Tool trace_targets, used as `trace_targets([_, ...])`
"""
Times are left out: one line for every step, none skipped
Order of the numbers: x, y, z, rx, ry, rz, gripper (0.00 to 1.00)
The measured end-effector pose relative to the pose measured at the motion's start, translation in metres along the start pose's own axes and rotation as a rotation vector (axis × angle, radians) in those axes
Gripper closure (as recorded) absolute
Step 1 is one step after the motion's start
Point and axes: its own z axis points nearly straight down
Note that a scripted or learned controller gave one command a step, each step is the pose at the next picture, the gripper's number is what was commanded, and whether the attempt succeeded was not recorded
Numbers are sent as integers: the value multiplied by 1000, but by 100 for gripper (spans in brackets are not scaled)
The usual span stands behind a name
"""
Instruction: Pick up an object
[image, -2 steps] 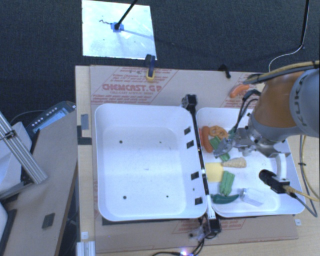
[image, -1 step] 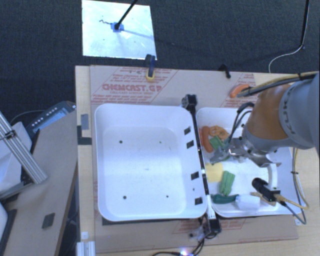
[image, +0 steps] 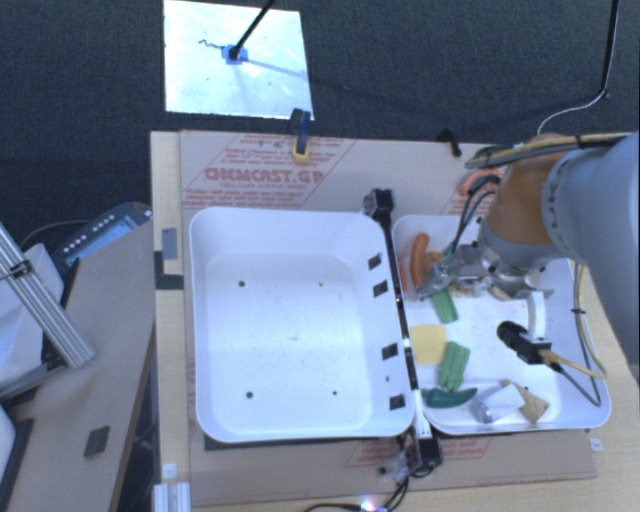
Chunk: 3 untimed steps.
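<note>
A brown board with red print lies on the bench under two white bins: the left bin and the right bin, touching along a row of black clips. Above the board lies a shiny sheet on dark carpet, and a yellow clamp (with a dark handle) sits at the board's top edge. At the left stand a wooden table, a metal rail and a grey keypad.

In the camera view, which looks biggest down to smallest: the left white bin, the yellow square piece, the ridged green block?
1. Left white bin, by far the largest.
2. Yellow square piece.
3. Ridged green block, which looks only slightly smaller, so that order is unsure.
</note>
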Motion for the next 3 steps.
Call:
trace_targets([0, -1, -11, 1, 1, 2, 100])
trace_targets([0, -2, -11, 2, 1, 1, 0])
trace_targets([3, 61, -1, 17, -7, -3, 0])
